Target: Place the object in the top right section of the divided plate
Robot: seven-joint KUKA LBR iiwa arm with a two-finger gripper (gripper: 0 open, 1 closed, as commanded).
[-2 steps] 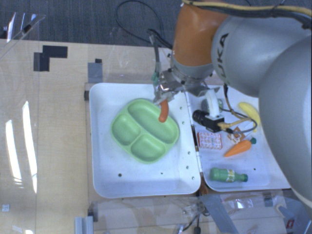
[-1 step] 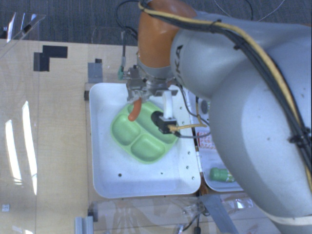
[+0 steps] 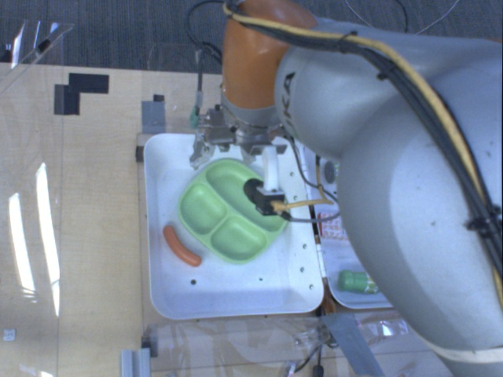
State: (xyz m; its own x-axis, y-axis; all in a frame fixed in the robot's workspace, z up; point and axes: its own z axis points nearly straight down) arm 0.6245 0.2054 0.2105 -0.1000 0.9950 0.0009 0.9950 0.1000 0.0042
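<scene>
Inside a robotics lab: a grey industrial arm (image 3: 409, 171), trailing loose cables (image 3: 314, 34), leans over two shallow white bins (image 3: 236, 289) set on a pale wooden bench (image 3: 78, 210) edged by clear plastic panels (image 3: 35, 38), with grey carpet (image 3: 118, 14) beyond.

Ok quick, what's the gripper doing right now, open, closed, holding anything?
Gripper: open or closed cannot be told. It is at the green plate's upper-left rim, and the orange sausage lies apart from it.

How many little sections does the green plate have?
3: a top section, a left section and a bottom section. The robot covers the green divided plate's right edge, so another may be hidden.
</scene>
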